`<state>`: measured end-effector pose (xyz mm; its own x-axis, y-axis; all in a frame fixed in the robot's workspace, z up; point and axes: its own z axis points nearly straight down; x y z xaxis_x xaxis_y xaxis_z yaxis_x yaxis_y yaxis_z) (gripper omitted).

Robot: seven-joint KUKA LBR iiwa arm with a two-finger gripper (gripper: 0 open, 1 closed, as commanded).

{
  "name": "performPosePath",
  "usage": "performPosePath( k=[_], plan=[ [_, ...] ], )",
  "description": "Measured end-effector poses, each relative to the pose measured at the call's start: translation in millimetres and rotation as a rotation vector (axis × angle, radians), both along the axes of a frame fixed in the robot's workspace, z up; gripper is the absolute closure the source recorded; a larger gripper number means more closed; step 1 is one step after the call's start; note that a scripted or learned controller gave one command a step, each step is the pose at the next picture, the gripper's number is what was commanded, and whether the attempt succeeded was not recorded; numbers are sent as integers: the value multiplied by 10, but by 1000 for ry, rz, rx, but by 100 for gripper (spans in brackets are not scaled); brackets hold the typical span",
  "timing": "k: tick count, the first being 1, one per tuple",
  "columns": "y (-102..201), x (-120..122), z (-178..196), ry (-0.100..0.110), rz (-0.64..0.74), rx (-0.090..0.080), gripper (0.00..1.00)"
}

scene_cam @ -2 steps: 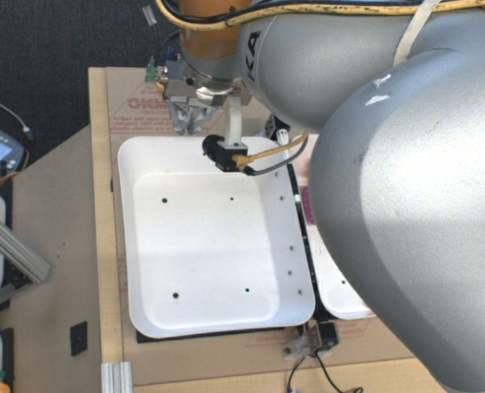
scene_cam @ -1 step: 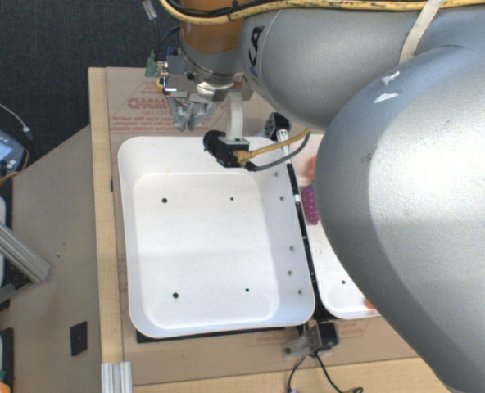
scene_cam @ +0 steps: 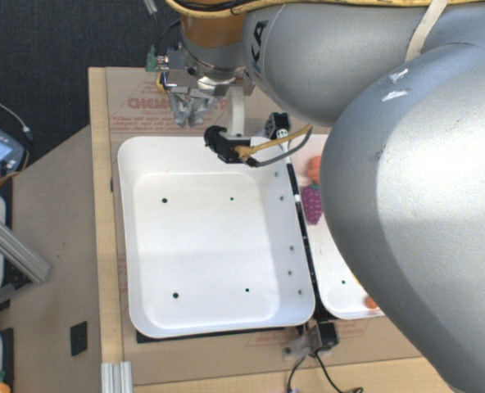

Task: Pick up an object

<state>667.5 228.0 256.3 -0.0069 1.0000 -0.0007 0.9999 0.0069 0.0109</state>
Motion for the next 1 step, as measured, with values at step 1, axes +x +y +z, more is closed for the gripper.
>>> performPosePath(
  k=[1],
  plan=[
    [-31, -369, 538, 6, -5, 4, 100]
  ],
)
